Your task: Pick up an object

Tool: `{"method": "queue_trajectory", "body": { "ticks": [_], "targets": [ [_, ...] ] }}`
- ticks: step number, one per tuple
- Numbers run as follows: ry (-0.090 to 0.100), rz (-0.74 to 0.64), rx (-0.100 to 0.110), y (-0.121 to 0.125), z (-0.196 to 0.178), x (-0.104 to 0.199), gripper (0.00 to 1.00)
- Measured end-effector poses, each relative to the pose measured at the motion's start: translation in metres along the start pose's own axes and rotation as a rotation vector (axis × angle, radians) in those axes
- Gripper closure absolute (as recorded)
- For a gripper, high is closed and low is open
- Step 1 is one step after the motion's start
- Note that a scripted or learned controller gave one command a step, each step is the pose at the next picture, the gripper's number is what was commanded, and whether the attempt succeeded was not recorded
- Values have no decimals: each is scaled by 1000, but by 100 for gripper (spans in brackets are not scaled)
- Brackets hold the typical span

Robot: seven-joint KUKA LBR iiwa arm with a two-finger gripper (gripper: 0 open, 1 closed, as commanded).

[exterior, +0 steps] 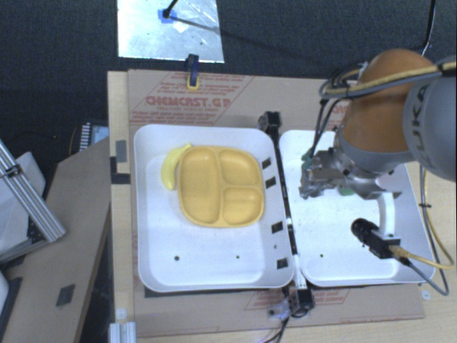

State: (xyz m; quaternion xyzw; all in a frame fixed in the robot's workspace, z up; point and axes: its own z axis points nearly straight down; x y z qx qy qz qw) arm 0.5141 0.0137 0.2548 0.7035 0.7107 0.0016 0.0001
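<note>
Down in the right bin (335, 263), the gripper (312, 181) is hanging over the upper left part of the white floor, close to the divider between the two bins. From this slanted look down, the grey wrist and the big orange band (389, 73) are covering much of the tool, so whether it is spread or pressed together cannot be told, and nothing is showing clearly in its grasp. A black cylindrical part with a cable (371, 236) is sticking out below the wrist, over the lower half of that bin.

Across the divider, in the left bin (161, 263), a yellow divided plate (218, 184) is lying flat near the middle, its three compartments facing up. A yellow banana (170, 166) is lying just beside the plate's upper left edge, partly tucked against it. Both are sitting well apart from the gripper.

Both bins are resting on a brown cardboard sheet (214, 91) with red lettering, and a shiny metal plate (168, 16) is lying on the dark floor beyond it.
</note>
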Motion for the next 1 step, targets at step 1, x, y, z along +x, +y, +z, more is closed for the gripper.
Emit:
{"method": "queue_trajectory", "body": {
  "ticks": [1],
  "targets": [
    [1,-1,2,-3,8,63,100]
  ]
}}
